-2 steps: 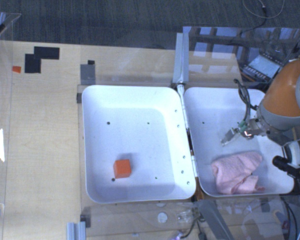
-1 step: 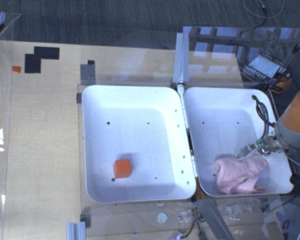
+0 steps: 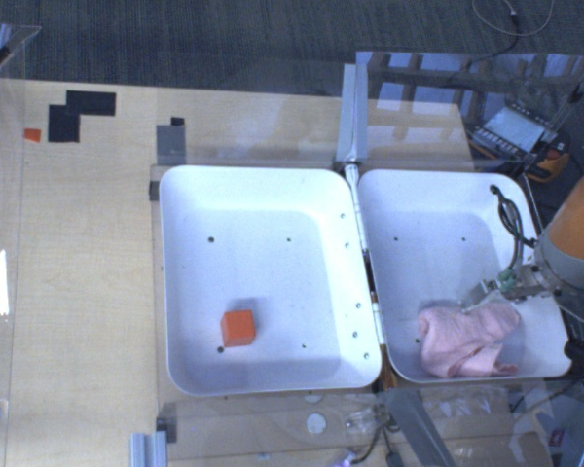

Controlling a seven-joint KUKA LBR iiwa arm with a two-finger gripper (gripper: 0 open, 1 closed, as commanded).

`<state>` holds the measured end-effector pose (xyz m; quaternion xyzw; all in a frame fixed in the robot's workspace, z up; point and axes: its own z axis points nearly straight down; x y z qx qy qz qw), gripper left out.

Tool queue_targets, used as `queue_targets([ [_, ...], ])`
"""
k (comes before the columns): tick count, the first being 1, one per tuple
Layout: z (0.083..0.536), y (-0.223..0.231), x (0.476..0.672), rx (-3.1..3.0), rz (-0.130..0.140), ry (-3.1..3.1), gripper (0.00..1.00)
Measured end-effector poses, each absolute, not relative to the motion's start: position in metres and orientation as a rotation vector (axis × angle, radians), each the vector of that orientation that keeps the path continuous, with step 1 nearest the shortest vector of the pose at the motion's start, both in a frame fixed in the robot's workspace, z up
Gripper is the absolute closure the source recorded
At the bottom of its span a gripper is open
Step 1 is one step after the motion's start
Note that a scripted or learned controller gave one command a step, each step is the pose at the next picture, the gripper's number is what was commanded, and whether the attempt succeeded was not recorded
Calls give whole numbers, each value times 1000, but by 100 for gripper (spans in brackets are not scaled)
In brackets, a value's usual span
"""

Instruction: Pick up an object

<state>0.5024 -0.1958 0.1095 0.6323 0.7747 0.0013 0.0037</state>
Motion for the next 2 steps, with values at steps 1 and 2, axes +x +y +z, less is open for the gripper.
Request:
queue_targets([
  [1,92,-160,493,1893,12,2481,0],
  [2,105,-159,498,1883,21,2475,100],
])
